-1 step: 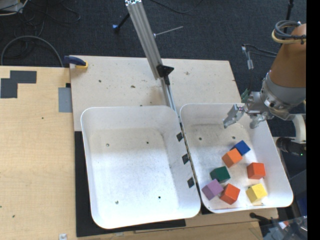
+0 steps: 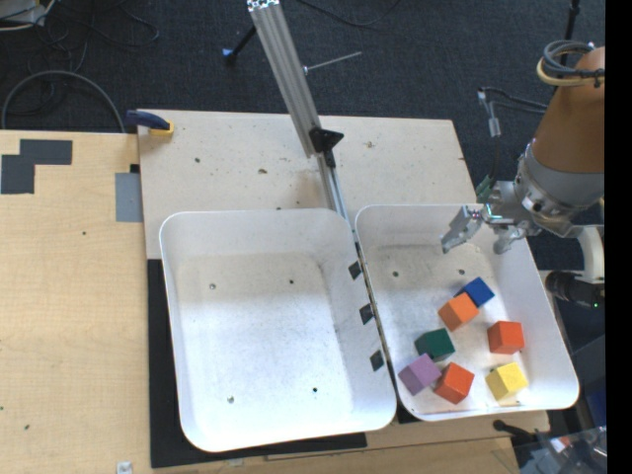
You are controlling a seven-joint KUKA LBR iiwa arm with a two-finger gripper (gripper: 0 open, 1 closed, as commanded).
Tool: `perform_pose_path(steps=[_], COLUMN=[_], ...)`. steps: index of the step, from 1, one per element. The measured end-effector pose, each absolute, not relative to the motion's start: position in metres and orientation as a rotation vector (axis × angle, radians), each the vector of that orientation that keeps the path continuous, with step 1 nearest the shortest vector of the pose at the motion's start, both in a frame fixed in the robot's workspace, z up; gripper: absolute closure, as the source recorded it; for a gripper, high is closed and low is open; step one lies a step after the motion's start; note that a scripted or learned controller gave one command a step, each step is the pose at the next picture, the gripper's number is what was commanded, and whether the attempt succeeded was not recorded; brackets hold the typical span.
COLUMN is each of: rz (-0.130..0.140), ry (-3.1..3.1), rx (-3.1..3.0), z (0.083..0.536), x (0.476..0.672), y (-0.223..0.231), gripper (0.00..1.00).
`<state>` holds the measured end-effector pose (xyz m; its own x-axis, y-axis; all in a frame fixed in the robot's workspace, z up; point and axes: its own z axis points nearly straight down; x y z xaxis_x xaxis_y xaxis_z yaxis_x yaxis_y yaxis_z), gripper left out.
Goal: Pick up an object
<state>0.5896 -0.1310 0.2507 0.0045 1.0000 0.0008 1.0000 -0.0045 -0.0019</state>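
Coloured blocks clustering in right bin [image 2: 553, 363], blue block [image 2: 479, 290] nearest. My gripper [image 2: 481, 237] hovering above bin's upper part, fingers spread, gripping nothing; positioning high prob. for clear descent onto blocks.

Fingers [image 2: 460, 231] spread, gripper [image 2: 483, 237] empty

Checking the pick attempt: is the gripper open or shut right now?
Open. The gripper hangs over the right bin with its two fingers spread apart and nothing between them.
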Motion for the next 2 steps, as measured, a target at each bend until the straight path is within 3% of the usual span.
perform_pose_path(steps=[2], rz=[0.001], ry=[-2.214], rx=[-2.227], z=[0.2507], x=[0.5896], y=[-0.1313], gripper=[0.00])
